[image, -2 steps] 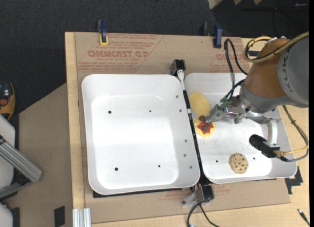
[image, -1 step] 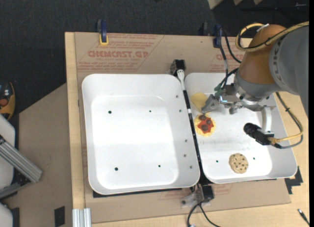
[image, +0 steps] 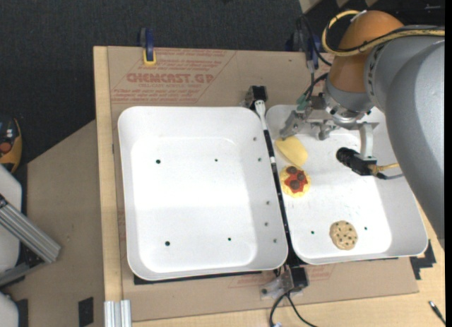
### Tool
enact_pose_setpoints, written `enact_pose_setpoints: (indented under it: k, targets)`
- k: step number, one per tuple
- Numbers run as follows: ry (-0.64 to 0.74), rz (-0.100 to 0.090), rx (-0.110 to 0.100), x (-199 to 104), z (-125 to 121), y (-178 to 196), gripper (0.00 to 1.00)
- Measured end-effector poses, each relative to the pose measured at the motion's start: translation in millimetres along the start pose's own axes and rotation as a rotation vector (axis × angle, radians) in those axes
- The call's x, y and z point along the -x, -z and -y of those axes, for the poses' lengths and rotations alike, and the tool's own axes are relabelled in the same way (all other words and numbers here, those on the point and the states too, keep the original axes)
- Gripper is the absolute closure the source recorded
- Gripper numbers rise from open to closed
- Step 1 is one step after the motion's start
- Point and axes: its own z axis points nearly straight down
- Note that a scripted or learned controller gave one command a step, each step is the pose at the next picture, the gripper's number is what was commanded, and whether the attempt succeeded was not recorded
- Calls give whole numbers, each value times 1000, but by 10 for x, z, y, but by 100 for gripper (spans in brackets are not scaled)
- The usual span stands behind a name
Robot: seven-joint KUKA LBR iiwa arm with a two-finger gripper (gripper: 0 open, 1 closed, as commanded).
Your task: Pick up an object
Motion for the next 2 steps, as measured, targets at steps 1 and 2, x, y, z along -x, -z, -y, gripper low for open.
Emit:
enact_pose_setpoints:
  k: [1,2]
  targets:
    - [-7,-1,-7,262,704,23,0]
    - [-2,-3,-9,-32,937,9,0]
